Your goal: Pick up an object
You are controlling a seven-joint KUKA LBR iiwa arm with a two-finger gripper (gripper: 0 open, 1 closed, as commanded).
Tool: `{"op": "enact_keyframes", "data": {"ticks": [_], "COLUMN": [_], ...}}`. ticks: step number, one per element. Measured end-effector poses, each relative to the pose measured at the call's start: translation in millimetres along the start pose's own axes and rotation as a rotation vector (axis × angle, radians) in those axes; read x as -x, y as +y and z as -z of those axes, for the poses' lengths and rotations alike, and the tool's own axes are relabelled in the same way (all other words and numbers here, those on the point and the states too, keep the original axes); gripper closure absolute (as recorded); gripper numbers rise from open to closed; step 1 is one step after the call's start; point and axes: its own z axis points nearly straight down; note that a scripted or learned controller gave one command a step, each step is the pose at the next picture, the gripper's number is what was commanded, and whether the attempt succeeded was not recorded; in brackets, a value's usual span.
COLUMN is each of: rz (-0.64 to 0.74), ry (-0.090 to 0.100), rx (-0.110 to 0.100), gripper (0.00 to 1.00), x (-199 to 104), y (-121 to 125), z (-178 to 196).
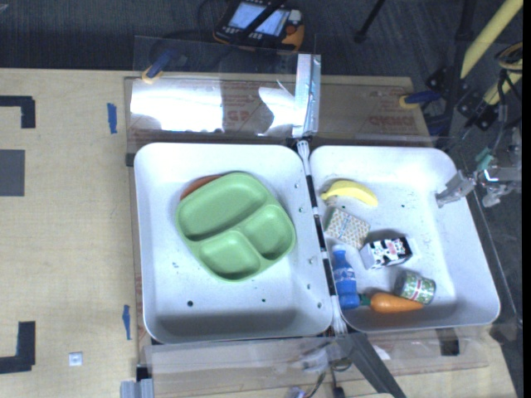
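Note:
The right bin (465,255) holds several objects. A yellow banana (349,192) lies at its back left, with a patterned packet (348,227) just in front of it. A black-and-white box (387,251) sits in the middle. A blue bottle (343,276) lies along the left wall. An orange carrot (395,303) and a green can (416,288) rest near the front. My gripper (465,185) hangs at the bin's back right rim, apart from all of these, and is partly cut off from sight.
The left bin (158,222) carries a green divided plate (236,225) lying over an orange-red item (196,186). A clear plastic panel (216,98) stands behind the bins. Cables and stands crowd the far right.

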Motion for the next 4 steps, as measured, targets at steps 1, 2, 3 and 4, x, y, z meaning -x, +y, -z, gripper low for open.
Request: {"op": "enact_keyframes", "data": {"ticks": [1, 2, 3, 4], "rz": [0.002, -0.378, -0.375, -0.375], "ry": [-0.001, -0.002, -0.004, -0.004], "rx": [0.003, 0.001, 0.004, 0.003], "gripper": [1.0, 1.0, 1.0, 0.0], "x": [-0.1, 5.0, 4.3, 4.1], "y": [1.0, -14.5, -13.3, -13.3], "z": [10.4, 95.9, 106.2, 106.1]}}
